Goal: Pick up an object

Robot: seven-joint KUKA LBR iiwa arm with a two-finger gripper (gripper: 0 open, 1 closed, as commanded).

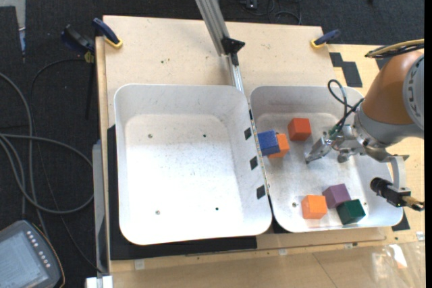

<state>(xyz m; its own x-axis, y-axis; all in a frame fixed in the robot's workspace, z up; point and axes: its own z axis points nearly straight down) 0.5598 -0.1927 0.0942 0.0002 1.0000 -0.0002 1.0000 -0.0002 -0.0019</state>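
- Camera view: two white bins sat side by side on the bench. The left bin [135,145] took up the middle and left of the frame. The right bin [270,94] sat at the right.
- The blocks all lay in the right bin. A blue block [268,142] sat at its left side, touching an orange block [281,144] just behind it.
- A second orange block [300,128] sat a little up and right of that pair, near the middle of the bin.
- At the bottom of the bin sat a third orange block [314,206], a purple block [336,195] and a green block [351,211], close together in a row.
- The arm [395,101] came in from the right edge of the frame, over the right bin.
- The gripper [317,153] hung near the middle of the right bin, below and right of the second orange block and well above the bottom row.
- Its fingers looked a little apart, with nothing between them. No block was in its hold.
- So the job looked not yet done. Every block was resting in the bin.
- What was left, I think: go down onto a block, close on it, and lift it. The second orange block was nearest.
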